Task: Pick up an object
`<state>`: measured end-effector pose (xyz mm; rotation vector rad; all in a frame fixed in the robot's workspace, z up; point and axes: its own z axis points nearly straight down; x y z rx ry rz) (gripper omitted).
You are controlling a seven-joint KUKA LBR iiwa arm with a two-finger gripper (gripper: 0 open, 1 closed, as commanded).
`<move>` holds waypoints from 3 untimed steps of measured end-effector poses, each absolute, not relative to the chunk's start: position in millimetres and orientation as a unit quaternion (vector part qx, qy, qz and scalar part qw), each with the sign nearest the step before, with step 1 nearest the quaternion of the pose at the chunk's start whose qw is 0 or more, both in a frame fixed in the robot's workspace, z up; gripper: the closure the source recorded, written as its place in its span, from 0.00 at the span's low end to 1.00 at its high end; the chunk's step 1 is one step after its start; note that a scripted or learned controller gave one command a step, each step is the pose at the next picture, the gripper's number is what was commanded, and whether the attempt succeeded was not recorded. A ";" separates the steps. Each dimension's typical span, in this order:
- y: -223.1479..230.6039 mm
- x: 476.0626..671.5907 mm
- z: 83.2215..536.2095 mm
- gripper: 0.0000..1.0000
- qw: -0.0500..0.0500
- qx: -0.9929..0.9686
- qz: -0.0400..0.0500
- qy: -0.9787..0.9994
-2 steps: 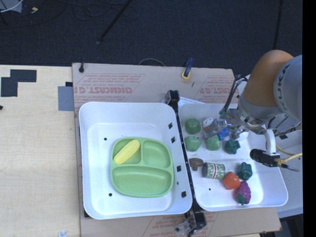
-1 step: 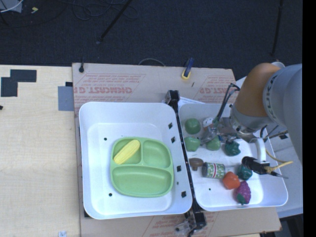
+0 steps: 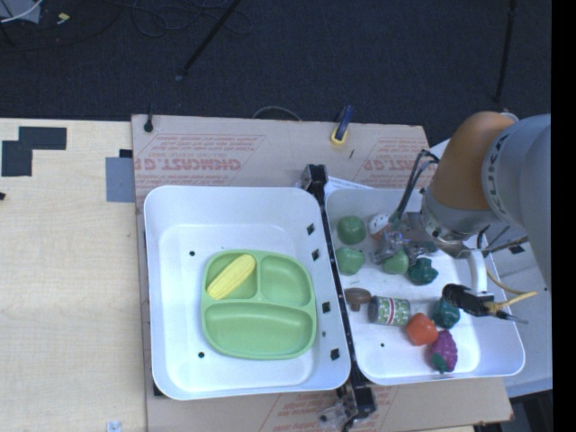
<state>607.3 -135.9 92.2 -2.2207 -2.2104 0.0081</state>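
Note:
My gripper [image 3: 394, 243] is low in the right bin [image 3: 504, 360], near its back middle. A green object [image 3: 396, 263] sits right beneath and against it, and a teal object [image 3: 421, 271] lies just to the right. Two more green pieces [image 3: 351, 229] [image 3: 349, 260] rest to the gripper's left. Nearer the front lie a brown piece [image 3: 357, 297], a small can with a green label [image 3: 389, 310] on its side, another teal piece [image 3: 445, 313], an orange-red fruit [image 3: 420, 329] and purple grapes [image 3: 443, 351]. Whether anything is held is hidden by the wrist.
The left bin [image 3: 171, 241] holds a green divided plate [image 3: 261, 327] with a yellow corn cob [image 3: 231, 275] in its back-left compartment. A black divider [image 3: 331, 277] separates the bins. The grey arm [image 3: 490, 169] enters from the right.

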 end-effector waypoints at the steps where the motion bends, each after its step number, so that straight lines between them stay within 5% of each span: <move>1: -131.2 616.5 142.1 1.00 0.001 -0.707 0.001 -0.707; 3: -138.8 610.5 227.0 1.00 0.001 -0.707 0.001 -0.707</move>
